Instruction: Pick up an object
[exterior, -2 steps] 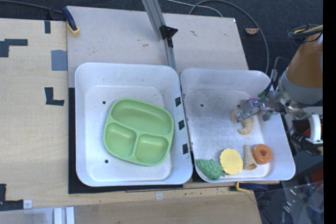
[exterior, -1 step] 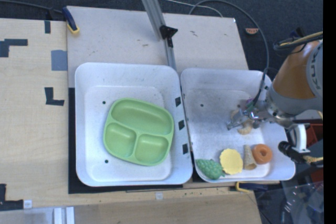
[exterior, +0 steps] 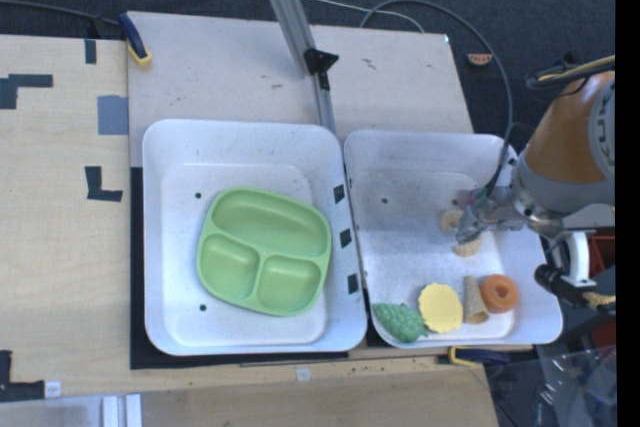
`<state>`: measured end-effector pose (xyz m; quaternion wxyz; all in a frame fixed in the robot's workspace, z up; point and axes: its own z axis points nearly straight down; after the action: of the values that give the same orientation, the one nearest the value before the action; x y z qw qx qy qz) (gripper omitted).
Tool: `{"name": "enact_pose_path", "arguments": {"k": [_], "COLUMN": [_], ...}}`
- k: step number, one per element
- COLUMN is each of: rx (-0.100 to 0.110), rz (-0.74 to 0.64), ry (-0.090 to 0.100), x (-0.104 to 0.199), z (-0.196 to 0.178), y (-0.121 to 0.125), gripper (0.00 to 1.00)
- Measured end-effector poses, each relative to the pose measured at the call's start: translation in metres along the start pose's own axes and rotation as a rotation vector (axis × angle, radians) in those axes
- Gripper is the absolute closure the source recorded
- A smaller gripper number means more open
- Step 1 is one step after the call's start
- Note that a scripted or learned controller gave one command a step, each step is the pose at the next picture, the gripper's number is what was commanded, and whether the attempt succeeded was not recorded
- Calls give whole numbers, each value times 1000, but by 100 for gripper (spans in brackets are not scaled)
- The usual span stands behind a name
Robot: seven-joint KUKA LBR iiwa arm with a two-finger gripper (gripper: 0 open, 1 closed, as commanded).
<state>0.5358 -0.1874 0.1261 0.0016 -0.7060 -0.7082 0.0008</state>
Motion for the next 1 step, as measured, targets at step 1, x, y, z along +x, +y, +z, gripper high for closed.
{"name": "enact_pose_path", "arguments": {"k": [1], "rx": [-6], "rz": [2], "ry": [-2], "x": [0], "z": [-42], "y": [0], "gripper": [100]}}
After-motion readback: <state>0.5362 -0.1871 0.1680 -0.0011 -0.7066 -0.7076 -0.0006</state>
